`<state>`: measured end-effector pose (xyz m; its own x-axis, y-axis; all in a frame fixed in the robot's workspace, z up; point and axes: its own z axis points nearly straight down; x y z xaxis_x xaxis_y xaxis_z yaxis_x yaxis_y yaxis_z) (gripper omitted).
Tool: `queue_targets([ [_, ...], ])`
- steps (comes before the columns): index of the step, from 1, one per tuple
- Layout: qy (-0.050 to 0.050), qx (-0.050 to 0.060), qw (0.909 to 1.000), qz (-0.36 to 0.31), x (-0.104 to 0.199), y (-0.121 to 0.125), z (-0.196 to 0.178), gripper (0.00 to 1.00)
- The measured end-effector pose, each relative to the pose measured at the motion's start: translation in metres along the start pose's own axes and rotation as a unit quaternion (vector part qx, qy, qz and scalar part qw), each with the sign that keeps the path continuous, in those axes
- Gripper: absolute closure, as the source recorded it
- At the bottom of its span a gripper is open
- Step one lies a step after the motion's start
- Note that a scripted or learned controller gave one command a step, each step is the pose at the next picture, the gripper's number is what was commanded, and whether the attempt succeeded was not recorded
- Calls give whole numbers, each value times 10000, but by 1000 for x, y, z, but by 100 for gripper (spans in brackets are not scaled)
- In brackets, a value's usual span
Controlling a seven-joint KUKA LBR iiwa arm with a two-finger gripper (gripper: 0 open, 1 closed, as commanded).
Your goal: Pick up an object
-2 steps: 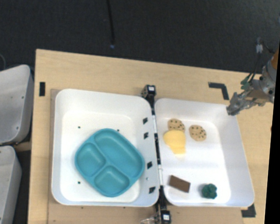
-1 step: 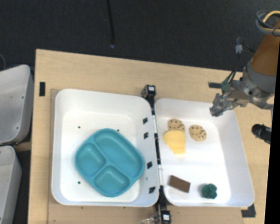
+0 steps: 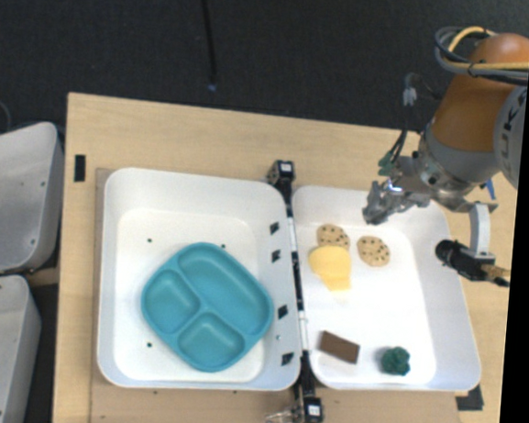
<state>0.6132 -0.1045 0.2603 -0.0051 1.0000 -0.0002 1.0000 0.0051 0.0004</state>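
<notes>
The right bin (image 3: 440, 304) holds two chocolate-chip cookies (image 3: 333, 236) (image 3: 372, 250), a pale yellow lump (image 3: 331, 266), a brown block (image 3: 338, 347) and a dark green ball (image 3: 396, 360). My gripper (image 3: 378, 209) hangs over the far part of this bin, just above and behind the right cookie. Nothing shows between its tips.
The left bin (image 3: 119, 239) carries a blue divided tray (image 3: 206, 305). A black clip (image 3: 281, 172) sits where the bins meet at the back. The arm's orange band (image 3: 476, 105) and grey wrist loom over the right bin's far corner. White chairs (image 3: 8, 202) stand left of the bench.
</notes>
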Motion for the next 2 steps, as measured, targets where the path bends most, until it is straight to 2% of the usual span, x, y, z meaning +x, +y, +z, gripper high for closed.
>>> queue_targets([
  [2, 5, 3, 10000, -4, 106, -15, 24, 100],
])
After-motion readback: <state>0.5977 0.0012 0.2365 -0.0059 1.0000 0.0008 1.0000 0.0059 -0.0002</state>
